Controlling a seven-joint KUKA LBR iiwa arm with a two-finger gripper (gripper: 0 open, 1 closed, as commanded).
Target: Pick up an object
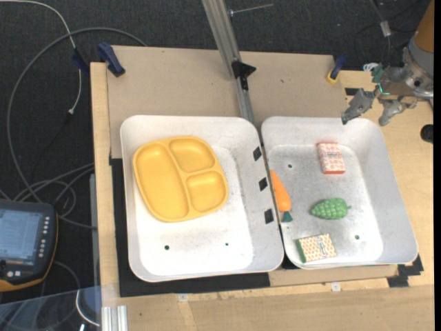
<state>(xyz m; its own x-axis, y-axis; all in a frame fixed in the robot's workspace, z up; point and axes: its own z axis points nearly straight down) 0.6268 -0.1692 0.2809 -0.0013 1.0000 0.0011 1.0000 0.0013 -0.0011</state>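
Pink-and-white carton (331, 158) lying flat, upper right bin (393, 185), nearest the spread, empty gripper (371, 109) (poised above the rim): best dropped straight down, straddling the narrow sides before clenching.

The arm (424, 40) is cut off by the right edge, and the handheld screen unit (24, 243) by the left.

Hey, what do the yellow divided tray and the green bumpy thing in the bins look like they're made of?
The yellow divided tray looks like moulded plastic: smooth, uniform colour, soft sheen, rounded compartment walls. The green bumpy thing, perhaps a toy grape bunch, looks like plastic or rubber, matte and knobbly; which one is unclear.
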